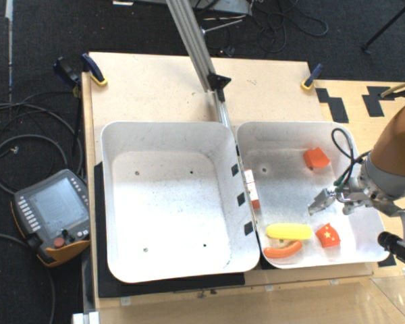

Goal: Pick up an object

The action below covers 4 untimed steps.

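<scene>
Here jaws point(324, 203) metallic, state unclear, above glossy red block point(329, 235); yellow banana shape point(289, 231) near.

A robotics laboratory is indicated. A plywood bench point(155, 90) is fixed with clamps point(94, 71) at its upper corners, and two shallow white bins point(169, 137) are set on it side by side. A robot teach pendant point(52, 211) is laid on the dark carpet at the lower left, with black cables point(20, 123) looped nearby. An aluminium mast point(189, 32) is raised at the top centre.
</scene>
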Tool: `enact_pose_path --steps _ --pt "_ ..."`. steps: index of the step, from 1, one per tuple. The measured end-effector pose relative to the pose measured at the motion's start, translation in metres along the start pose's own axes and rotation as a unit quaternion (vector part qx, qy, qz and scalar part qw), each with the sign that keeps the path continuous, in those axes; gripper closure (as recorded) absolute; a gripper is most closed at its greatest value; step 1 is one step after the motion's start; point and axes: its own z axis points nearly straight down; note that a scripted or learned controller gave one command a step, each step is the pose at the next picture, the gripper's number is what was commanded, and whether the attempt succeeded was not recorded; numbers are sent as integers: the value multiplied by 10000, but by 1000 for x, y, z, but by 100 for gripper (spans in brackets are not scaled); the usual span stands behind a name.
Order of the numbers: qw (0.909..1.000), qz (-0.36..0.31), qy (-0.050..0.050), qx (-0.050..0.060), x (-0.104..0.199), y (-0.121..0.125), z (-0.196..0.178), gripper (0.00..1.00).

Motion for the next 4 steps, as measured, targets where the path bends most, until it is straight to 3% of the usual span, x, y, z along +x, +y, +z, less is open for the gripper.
enact_pose_path --steps 1,2,4 --pt "10000 1 -8 -24 0 1 35 0" --pt "10000 -3 -12 -41 0 2 23 100" --pt "10000 -22 -19 -50 8 11 -67 100"
